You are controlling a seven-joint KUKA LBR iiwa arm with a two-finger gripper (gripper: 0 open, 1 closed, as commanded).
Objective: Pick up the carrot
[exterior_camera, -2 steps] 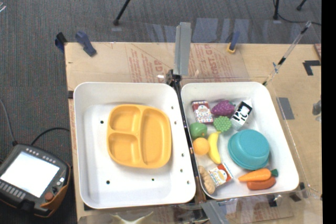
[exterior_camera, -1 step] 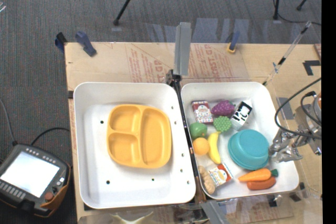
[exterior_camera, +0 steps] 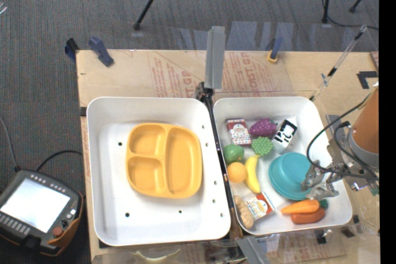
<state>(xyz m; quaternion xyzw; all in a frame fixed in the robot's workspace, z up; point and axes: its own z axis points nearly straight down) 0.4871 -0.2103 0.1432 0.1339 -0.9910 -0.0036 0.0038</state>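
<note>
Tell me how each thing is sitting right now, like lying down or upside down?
carrot: lying flat in the right bin, not picked up
gripper: just above the carrot, over the teal bowl's edge
teal bowl: upside down
banana: lying flat beside the orange
yellow divided plate: right side up in the left bin

My gripper (exterior_camera: 318,181) hides part of the teal bowl (exterior_camera: 288,175) beneath it; my arm (exterior_camera: 377,127) runs off the right edge.
</note>
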